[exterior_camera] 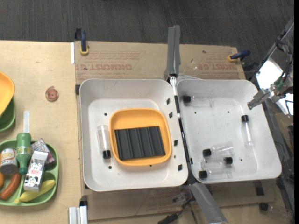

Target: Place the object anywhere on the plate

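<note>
An orange plate lies in the left bin with a black ridged slab on top of it. A clear vial with a black cap lies just left of the plate, on the bin floor. The right bin holds several more clear vials with black caps: one at the back left, one near the right wall, and two at the front. The gripper hangs over the right bin's far right rim, well apart from the vials.
A green tray of toy food and an orange bowl sit on the wooden table to the left. Clamps hold the cardboard behind the bins. A grey post rises between the bins.
</note>
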Robot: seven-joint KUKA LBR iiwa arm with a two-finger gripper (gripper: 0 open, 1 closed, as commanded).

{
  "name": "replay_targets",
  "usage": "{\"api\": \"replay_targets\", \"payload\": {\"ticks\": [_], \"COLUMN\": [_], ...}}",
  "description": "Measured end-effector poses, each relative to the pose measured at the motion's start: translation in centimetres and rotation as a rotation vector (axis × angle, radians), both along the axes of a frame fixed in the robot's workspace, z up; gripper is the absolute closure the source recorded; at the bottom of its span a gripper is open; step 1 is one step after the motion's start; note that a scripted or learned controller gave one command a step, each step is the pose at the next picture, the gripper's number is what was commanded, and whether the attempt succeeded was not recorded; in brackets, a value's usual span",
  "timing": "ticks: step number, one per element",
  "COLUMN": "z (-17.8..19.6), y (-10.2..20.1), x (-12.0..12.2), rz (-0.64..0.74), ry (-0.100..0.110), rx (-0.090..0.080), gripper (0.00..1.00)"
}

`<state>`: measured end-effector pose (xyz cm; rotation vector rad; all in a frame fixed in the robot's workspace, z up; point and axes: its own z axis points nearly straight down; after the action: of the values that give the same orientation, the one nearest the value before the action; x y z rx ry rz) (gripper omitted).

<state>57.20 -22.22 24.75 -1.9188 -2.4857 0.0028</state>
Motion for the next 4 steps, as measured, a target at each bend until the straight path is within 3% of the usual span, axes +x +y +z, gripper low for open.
{"api": "replay_targets", "payload": {"ticks": [1,2,3,4], "z": [5.7,-1.9,-4.5,0.7], "y": [0.0,0.0,0.1,0.1], "x": [-2.3,0.6,4.5,2.7], "rz": [0.020,0.390,0.661,0.670], "ry": [-0.003,-0.002,-0.006,-0.006], "rx": [-0.001,0.001,-0.001,-0.001], "gripper": [0.00,0.00,0.00,0.00]}}
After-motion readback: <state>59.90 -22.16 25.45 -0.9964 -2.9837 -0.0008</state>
